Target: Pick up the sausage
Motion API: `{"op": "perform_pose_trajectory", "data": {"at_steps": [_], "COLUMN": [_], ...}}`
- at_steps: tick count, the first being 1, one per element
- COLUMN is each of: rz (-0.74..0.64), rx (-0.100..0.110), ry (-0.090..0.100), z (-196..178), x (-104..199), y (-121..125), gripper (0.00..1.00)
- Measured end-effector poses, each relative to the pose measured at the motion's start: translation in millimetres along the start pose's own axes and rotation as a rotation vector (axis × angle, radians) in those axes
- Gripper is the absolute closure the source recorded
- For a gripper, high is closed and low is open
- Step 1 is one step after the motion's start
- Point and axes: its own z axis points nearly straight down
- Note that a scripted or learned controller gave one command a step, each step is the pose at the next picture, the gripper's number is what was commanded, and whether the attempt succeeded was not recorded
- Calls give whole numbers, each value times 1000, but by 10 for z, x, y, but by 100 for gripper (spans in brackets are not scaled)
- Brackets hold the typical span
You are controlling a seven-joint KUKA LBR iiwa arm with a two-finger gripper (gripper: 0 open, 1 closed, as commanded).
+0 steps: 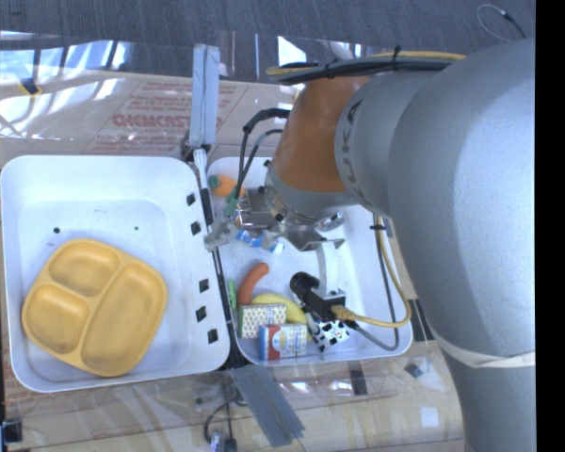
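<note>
The sausage (252, 282), an orange-red link, lies slanted in the right bin (370, 342), near its left wall. My gripper (248, 222) hangs above the bin's upper left part, a little above and left of the sausage's upper end. The wrist and arm cover much of the bin. The sausage lies free, below the gripper.
A yellow banana (279, 305), a small patterned box (260, 321) and a colourful carton (282, 341) crowd the right bin's near end below the sausage. Small orange and green items (223, 185) sit at its far left corner. A yellow three-part plate (92, 304) lies in the left bin (94, 182).
</note>
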Motion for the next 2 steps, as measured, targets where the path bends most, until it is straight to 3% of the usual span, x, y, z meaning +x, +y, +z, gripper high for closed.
{"op": "perform_pose_trajectory", "data": {"at_steps": [1,2], "rz": [-13,-22], "rx": [3,3], "ry": [-1,0], "z": [13,13], "x": [17,-269], "y": [-216,-375], "gripper": [0,0]}}
